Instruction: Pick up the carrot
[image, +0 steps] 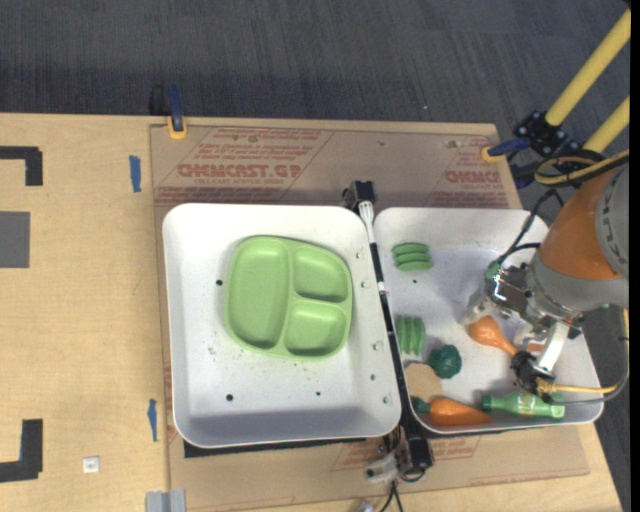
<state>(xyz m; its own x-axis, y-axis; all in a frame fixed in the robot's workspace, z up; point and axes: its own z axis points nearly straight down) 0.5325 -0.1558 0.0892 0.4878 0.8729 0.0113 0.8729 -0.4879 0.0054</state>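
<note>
The carrot (458, 410), orange with a green leafy top (525, 405), lies flat along the front wall of the right bin (450, 235), its tip pointing left. My gripper (512, 318) is low over the right half of that bin, behind the carrot and apart from it. A second, smaller orange piece (487, 332) lies right at the gripper's left side; whether it is touched or held is hidden by the wrist.
The right bin also holds a ridged green piece (411, 257), a green block (410, 333), a dark green lump (445, 360) and a tan piece (422, 381). A green divided plate (290, 295) sits in the left bin (190, 330).
</note>
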